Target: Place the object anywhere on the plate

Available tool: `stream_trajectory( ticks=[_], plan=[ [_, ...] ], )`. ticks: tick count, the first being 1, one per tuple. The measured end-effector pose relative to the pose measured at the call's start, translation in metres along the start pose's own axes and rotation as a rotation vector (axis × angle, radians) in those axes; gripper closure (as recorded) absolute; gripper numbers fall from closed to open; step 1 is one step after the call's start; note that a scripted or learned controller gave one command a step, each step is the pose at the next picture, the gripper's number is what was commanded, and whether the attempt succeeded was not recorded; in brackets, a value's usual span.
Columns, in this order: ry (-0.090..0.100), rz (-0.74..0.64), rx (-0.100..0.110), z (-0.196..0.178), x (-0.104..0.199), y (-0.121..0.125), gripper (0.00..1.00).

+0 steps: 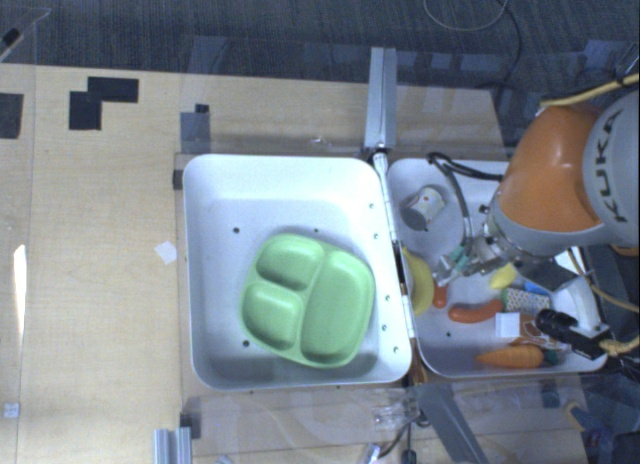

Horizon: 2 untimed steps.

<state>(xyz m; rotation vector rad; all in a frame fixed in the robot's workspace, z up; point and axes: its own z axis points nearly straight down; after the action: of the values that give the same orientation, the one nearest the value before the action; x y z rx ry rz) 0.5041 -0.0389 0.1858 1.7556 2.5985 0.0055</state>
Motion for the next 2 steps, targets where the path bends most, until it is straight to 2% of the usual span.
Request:
stream_trajectory(
  ticks=[1, 2],
  plan=[
    [0.000, -0.290, -0.001, 0.001, -0.002, 0.122, 1.00],
    [0.000, -0.556, -0.002, -0.010, 0.049, 0.145, 1.00]
  ],
)
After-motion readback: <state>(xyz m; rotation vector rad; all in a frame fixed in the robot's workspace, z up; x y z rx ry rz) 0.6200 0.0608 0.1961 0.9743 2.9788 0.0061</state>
